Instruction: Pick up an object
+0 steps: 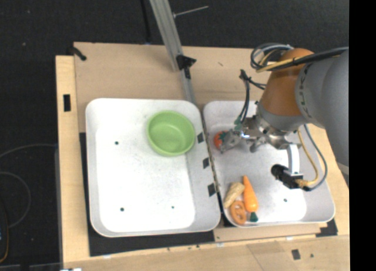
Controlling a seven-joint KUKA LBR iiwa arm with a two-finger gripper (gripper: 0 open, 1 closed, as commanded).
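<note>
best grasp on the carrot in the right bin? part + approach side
Judgement: grip the carrot across its middle, coming straight down. It lies flat and long, roughly up-down in the camera view, so the fingers should close across its narrow width. A pale piece crowds its left side and an orange slice its lower end, so avoid the lower end.

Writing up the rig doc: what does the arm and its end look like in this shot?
One arm, grey and bulky, with an orange band above the wrist. Looped cables, pale and dark, sit on top of the band. Below it is a metallic silver gripper head. A yellowish cable runs down beside a white strip to a small black part.
</note>
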